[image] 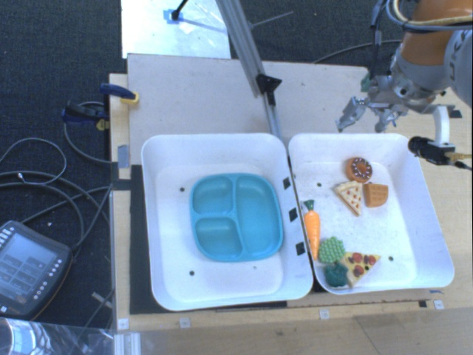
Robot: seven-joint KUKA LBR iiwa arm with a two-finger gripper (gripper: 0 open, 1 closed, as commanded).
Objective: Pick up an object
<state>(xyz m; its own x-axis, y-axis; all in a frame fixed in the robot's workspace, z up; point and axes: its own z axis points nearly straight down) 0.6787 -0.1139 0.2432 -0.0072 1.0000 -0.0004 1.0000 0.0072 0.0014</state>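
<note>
Right bin [425, 198]: doughnut [360, 169], carrot [312, 230], pizza slice [360, 263]. Left bin [159, 198]: blue tray [238, 217]. Gripper [367, 117] above rim, fingers spread, holding nothing.

Arm [436, 28]: orange band over grey wrist housing, yellow and black cables looped at top; metallic grey tool [367, 117] below.

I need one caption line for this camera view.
Open hand above right bin of toy food; blue divided plate in left bin.

Even, bright overhead light is cast; glare is seen on the white bins [222, 148] left of the gripper [367, 117]; shadows are faint.
</note>
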